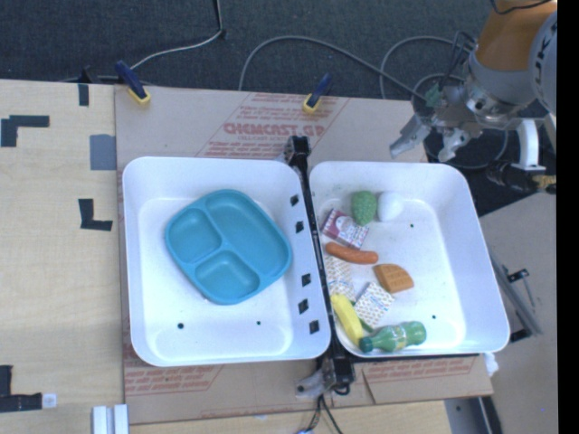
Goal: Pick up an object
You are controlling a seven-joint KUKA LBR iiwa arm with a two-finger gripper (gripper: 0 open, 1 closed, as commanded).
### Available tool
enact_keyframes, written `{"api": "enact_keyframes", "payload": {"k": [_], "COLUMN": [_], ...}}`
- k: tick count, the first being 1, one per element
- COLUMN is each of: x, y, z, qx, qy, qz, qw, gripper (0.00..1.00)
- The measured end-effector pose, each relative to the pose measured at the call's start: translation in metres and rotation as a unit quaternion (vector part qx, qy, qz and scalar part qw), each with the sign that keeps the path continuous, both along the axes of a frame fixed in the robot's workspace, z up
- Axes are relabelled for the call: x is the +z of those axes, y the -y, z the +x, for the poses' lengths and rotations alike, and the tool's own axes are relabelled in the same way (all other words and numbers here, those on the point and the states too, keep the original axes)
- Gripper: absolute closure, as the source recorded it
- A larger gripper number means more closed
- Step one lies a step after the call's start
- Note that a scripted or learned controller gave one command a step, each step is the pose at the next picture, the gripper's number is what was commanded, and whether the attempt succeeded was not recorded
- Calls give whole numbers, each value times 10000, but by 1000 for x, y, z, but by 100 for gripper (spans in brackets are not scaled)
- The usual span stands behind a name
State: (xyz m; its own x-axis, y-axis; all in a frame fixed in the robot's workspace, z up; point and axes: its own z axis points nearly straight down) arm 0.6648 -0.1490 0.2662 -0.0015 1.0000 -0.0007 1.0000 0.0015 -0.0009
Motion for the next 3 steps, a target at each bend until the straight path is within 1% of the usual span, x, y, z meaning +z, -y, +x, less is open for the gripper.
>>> {"api": "enact_keyframes", "payload": {"k": [1, 2, 3], "x": [-71, -175, -165], "y": [-65, -53, -54], "z": [-28, -4, -3], "qx": [2, -2, 6], "qy": [-14, -9, -8], "qz": [11, 0, 0], "qw": [10000, 10000, 10000], "gripper": [0, 0, 100]}}
